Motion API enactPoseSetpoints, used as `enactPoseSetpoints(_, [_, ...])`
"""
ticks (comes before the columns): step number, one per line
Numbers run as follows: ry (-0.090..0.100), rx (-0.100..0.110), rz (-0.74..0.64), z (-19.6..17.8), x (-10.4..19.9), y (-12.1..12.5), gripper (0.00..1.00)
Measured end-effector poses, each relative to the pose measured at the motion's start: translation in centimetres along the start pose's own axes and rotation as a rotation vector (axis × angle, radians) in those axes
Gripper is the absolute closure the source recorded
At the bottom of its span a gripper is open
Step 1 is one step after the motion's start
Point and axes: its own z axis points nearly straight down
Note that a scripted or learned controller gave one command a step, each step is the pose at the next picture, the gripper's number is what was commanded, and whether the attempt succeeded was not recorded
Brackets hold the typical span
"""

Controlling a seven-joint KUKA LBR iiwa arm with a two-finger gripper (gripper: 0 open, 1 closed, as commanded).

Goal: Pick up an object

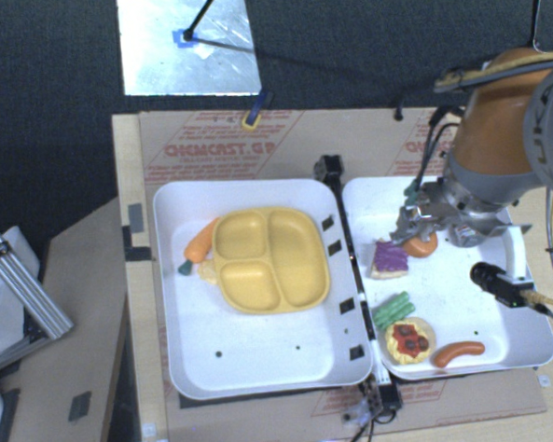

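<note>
Camera view looks down on two white bins on the tabletop. The left bin (pixel 187 356) holds a yellow divided tray (pixel 260 260) with a toy carrot (pixel 200 241) against its left edge. The right bin (pixel 522 336) holds the loose toys: a purple piece (pixel 389 258), an orange piece (pixel 422 246), a green piece (pixel 393 308), a small pizza (pixel 409 340) and a sausage (pixel 458 351).

The arm (pixel 509 126) reaches in from the right, and its gripper (pixel 413 224) sits low over the upper part of the right bin, just above the orange piece and beside the purple one. Whether it is released or clenched cannot be told; the wrist hides the tips, and no toy is visibly caught.

This looks like the approach or grasp step, with the orange piece the likeliest target. The next move calls for a firm closure around one toy alone, without catching the purple neighbour, then a straight lift clear of the bin wall.
</note>
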Motion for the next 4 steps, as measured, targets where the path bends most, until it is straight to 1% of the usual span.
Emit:
enactPoseSetpoints(1, [0.000,0.002,0.000,-0.3,5.2,-0.6,1.00])
enactPoseSetpoints(2, [0.001,0.000,-0.001,-0.6,11.1,0.3,1.00])
enactPoseSetpoints(3, [-0.001,0.003,0.003,0.5,13.9,0.0,1.00])
enactPoseSetpoints(4, [-0.002,0.003,0.004,1.8,14.3,0.7,1.00])
